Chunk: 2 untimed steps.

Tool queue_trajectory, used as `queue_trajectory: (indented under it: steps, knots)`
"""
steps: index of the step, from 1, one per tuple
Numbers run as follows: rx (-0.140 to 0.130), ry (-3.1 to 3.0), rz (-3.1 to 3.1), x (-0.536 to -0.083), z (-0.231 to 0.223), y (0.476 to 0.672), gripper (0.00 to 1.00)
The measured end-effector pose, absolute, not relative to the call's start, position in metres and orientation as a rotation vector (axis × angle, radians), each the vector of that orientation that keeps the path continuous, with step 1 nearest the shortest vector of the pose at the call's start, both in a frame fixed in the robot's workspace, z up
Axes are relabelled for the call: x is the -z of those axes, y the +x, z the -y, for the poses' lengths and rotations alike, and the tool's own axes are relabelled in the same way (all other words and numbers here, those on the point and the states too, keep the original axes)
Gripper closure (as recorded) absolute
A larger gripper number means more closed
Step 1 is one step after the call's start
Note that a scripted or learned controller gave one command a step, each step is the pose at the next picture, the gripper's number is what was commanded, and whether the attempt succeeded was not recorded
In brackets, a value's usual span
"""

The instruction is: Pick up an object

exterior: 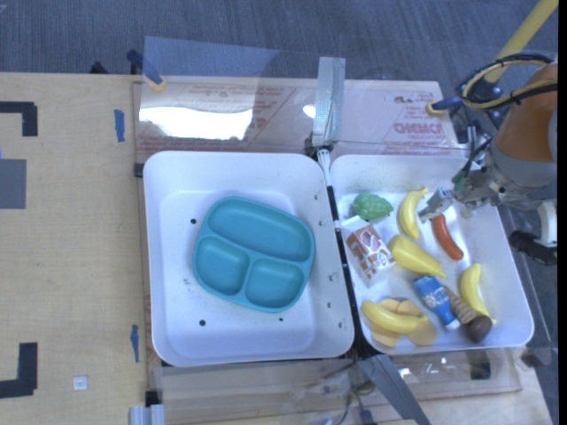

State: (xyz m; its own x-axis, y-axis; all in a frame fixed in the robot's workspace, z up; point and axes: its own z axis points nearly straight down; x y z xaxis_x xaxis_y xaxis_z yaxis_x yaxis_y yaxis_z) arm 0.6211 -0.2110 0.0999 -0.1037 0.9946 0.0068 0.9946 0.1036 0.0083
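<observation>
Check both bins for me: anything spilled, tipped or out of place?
Nothing stands out. The teal tray lies flat in the left bin; the bananas, sausage and other toy foods sit loosely inside the right bin.

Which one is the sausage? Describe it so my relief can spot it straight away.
Look in the right bin, in its upper right part, just below the gripper. The sausage lies there at a slant, right of the top banana. It is the only orange-red item; its neighbours are yellow bananas.
</observation>
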Motion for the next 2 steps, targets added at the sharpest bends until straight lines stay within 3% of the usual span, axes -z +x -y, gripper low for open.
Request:
queue_trajectory:
  steps: [1, 2]
  knots:
    - [-0.004, 2.076, -2.352, -0.086, 0.199, 0.601, 0.00]
    - [-0.004, 1.991, -2.416, -0.175, 0.225, 0.593, 0.00]
